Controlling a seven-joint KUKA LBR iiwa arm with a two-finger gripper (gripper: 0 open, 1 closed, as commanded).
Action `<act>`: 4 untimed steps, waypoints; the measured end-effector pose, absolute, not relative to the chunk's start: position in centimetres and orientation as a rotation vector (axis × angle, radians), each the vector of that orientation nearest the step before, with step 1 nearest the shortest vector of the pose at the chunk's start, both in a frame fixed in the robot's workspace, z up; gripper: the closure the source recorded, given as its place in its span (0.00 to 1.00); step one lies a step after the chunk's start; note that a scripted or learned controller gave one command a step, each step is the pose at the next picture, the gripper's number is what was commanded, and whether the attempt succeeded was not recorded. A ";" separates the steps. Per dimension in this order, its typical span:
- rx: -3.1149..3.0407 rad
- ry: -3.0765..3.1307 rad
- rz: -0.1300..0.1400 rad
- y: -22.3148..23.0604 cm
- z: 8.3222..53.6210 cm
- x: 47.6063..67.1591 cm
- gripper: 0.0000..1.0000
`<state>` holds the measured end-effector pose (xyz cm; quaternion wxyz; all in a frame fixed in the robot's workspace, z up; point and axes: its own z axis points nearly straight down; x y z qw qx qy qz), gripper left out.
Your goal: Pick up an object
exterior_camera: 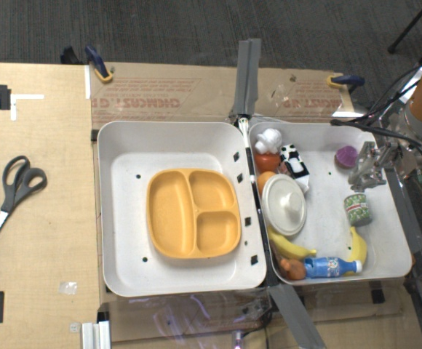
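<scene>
From the overhead camera I see my pincer (364, 171) low over the right bin (393, 267), near the purple ball (346, 155) and green cup (356, 209). Whether it is spread or closed I cannot tell. Nothing looks lifted, so I judge the pick not yet done.

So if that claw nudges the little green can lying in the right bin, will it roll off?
Probably: the green can looks round-sided, so it may roll. It seems small, so likely light. The banana just below might stop it.
</scene>
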<state>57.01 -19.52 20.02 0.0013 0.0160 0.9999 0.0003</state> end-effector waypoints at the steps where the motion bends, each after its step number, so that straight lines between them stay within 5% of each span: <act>1: -0.218 3.129 -0.002 -21.5 9.3 58.5 1.00; 2: -0.219 3.129 -0.002 -21.5 9.3 58.5 0.00; 3: -0.225 3.123 -0.004 -22.1 9.5 50.0 0.00; 4: -0.116 3.129 -0.003 -22.2 9.4 49.8 0.00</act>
